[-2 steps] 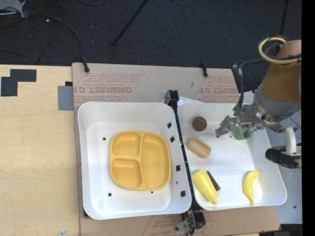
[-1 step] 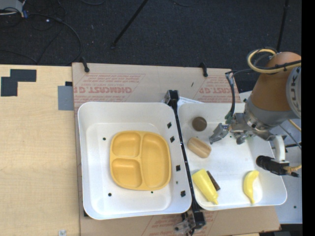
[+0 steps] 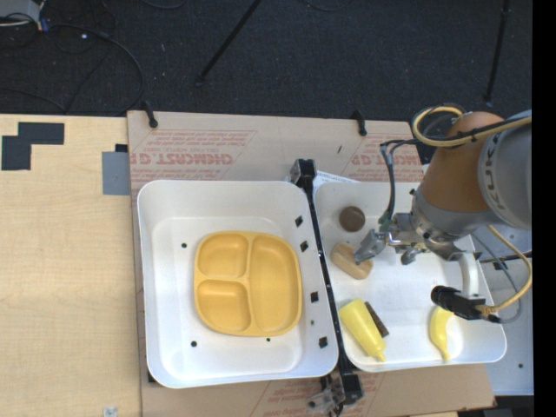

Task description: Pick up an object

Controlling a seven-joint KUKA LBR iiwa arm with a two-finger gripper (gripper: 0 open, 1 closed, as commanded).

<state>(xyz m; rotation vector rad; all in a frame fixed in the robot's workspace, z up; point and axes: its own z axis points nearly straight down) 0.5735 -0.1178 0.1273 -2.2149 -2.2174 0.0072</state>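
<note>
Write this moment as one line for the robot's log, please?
arm: over right bin | gripper: open, above tan block | holding: nothing | left bin: yellow tray

two shallow white bins are sitting side by side on a cardboard sheet (image 3: 226,146) with red print, the left bin (image 3: 165,233) touching the right bin (image 3: 486,346) along a black divider (image 3: 314,259). the cardboard is lying on a pale wooden bench (image 3: 61,276). black cables (image 3: 104,42) are trailing across the dark floor (image 3: 330,50) beyond the bench's far edge.
</note>
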